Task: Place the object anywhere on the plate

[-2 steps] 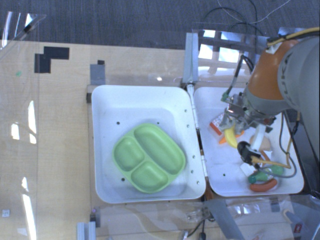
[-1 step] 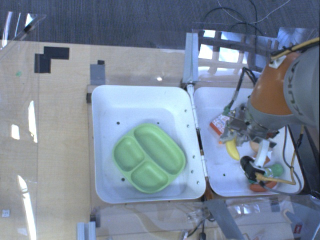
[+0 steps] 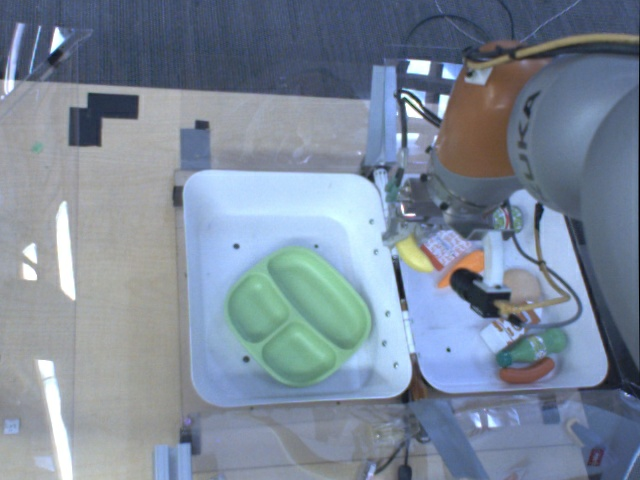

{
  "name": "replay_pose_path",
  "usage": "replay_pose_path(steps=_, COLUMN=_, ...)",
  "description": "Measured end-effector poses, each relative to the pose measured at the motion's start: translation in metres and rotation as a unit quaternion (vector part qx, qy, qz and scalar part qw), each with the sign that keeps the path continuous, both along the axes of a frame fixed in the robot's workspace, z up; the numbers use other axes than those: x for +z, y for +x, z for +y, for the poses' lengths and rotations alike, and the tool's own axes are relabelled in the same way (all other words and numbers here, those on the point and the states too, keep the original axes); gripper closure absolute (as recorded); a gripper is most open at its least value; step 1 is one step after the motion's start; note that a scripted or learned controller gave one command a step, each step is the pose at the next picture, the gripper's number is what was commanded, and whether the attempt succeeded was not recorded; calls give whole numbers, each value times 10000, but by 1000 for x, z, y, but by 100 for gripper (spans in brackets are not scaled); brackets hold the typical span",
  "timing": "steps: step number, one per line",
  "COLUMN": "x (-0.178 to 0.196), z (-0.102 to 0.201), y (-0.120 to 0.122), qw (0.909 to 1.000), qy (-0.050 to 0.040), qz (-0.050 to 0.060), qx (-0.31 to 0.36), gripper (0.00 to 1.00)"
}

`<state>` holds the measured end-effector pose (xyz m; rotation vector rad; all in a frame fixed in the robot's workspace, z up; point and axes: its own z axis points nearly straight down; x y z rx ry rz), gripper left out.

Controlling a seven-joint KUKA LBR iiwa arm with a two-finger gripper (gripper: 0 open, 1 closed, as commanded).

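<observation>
Gripper (image 3: 428, 230) is down low over the upper-left corner of the right-hand bin (image 3: 452, 353), right of centre in the frame. Clenched or released? Can't tell, the wrist sits right over it from this angle. Above it the orange band (image 3: 482, 118) and the big grey arm (image 3: 585, 128) fill the upper right of the picture.

Just under the gripper, touching its lower-left edge, there's a yellow banana-shaped piece (image 3: 414, 256), lying against the bin's left wall. Beside that is a red-and-white packet (image 3: 441, 241), and just below it an orange carrot-like piece (image 3: 464, 264). Nothing can be seen gripped.

Further right, a pale egg-shaped thing (image 3: 522, 284). Down in the lower-right corner of that bin are a small white box (image 3: 494, 335), a green bottle (image 3: 532, 346) lying on its side, and a red sausage (image 3: 527, 370) just below it. Which of these is the object to move, I can't tell, but all of them lie in this right-hand bin.

Over to the left bin (image 3: 205, 268), centre frame: the green plate (image 3: 298, 313) lies flat in its lower middle, divided into three compartments, well apart from the gripper. Both bins sit side by side on the pale wooden bench (image 3: 100, 288).
</observation>
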<state>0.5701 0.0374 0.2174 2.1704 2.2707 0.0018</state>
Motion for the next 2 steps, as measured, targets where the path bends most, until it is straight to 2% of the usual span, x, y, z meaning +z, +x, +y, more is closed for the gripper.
replay_pose_path(steps=1, x=-35, z=73, y=-20, qw=9995, qy=-3, qz=13, qx=305, gripper=100)
replay_pose_path(steps=2, x=-35, z=73, y=-20, qw=9995, qy=-3, qz=11, qx=302, gripper=0)
